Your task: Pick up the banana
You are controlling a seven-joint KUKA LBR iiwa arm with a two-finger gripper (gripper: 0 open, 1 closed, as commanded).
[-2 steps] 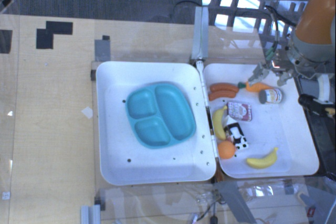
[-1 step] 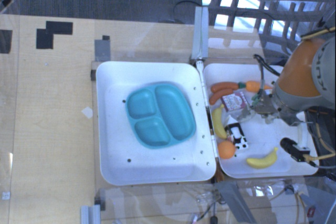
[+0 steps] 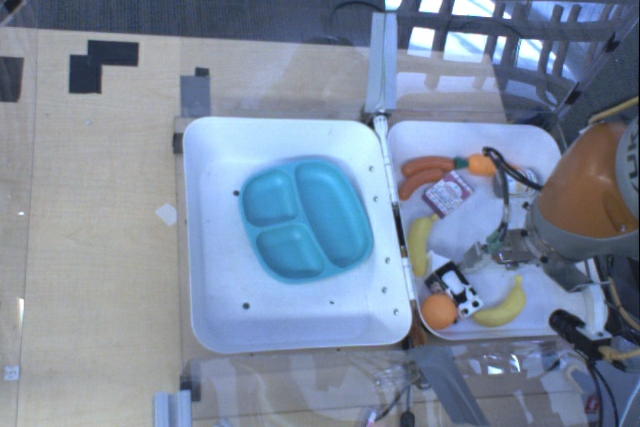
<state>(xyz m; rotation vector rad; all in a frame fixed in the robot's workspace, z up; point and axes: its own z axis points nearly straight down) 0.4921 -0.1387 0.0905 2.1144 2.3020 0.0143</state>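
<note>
Camera view, looking down at a slant on the desk (image 3: pixel 100 215). Two shallow white bins are sitting side by side on it.

Left bin (image 3: pixel 215 315): a blue divided plate (image 3: pixel 305 220) with three compartments is lying near the middle, turned at a slight angle to the bin's walls.

Right bin (image 3: pixel 540 140): this one is holding the small items. Two sausages (image 3: pixel 428 173) are lying together toward the far left part, with a carrot (image 3: pixel 480 165) just beside their right end. A small dark red packet (image 3: pixel 449 194) is lying just in front of the sausages. A pale yellow-green banana-shaped piece (image 3: pixel 419 243) is lying along the left wall. An orange (image 3: pixel 438 311) is sitting in the near left corner, with a black and white object (image 3: pixel 456 284) touching or just beside it.

The banana (image 3: pixel 502 305), yellow and curved, is lying near the bin's near edge, just right of the black and white object, its tip pointing up toward the arm.

The arm (image 3: pixel 590 200) is reaching in from the right over the right bin, its orange band prominent. The gripper (image 3: pixel 497 250) is hanging over the bin's middle, just above the banana's upper tip. Fingers: cannot tell whether spread or pressed together; they are too small and cluttered to resolve. Nothing is visibly pinched between them.
</note>
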